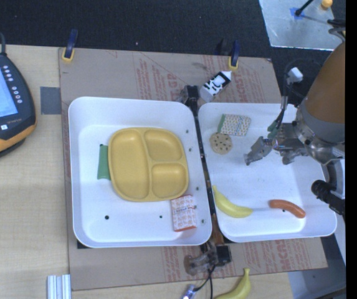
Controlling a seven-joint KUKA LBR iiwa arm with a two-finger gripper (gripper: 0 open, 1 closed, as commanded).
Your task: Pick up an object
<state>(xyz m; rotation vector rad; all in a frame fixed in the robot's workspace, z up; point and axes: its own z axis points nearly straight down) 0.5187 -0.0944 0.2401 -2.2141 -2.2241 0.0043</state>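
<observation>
Arm: the grey arm with the orange band (328, 86) comes in from the right side and hangs over the right bin.
Hand: the hand (259, 154) is above the bare white floor of the right bin, near its middle. Its fingers look spread apart, and nothing sits between them, so it is let go and holds nothing.
Right bin: the right bin (253, 229) has four things in it.
Cookie: a round brown cookie (220, 143) lies near the bin's left wall, left of the hand.
Packet: a small dotted packet (235, 124) lies just above the cookie, near the top of the bin.
Banana: a yellow banana (230, 205) lies at the lower left of the bin, close to the wall.
Sausage: an orange sausage (286, 208) lies at the lower right, apart from the banana.
Left bin: the left bin (81, 167) sits touching the right bin.
Plate: a yellow plate (148, 164) with three parts lies in the middle of the left bin.
Green thing: a flat green thing (103, 162) pokes out from under the plate's left edge.
Red packet: a small red and white packet (184, 213) leans at the lower right of the left bin.
Surface: a second banana (237, 287) lies on the surface below the bins, and a screen pad (0, 104) sits at the far left.
</observation>
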